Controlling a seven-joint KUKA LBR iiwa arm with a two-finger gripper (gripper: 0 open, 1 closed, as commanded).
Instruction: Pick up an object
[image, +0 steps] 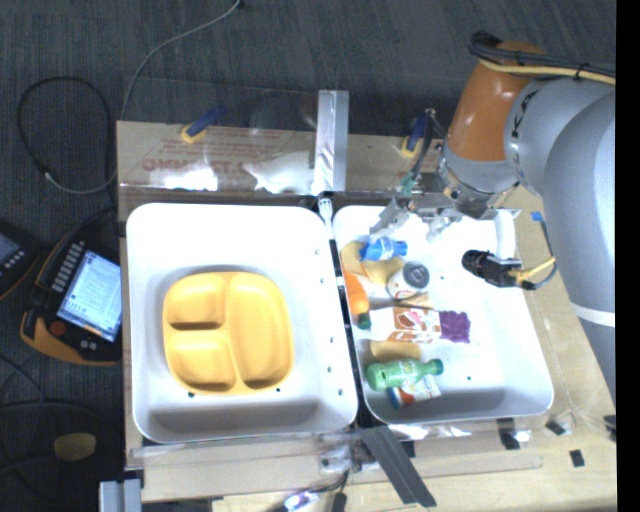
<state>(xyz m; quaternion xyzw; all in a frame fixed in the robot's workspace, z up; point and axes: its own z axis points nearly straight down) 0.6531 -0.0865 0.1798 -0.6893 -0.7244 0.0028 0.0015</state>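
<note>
since the gripper hangs over the far edge of the right bin, you have the blue-and-white piece just beneath it as the nearest pick. fingers look spread, nothing between them. the piece lies beside the orange bottle and the round dark cap, so drop straight down and centre both fingers on it. the green bottle sits well apart, near edge. the yellow tray is in the left bin.

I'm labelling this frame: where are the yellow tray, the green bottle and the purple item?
yellow tray (228, 330), camera view, centre divider.
green bottle (398, 374), camera view, body.
purple item (455, 325), camera view, middle.
</note>
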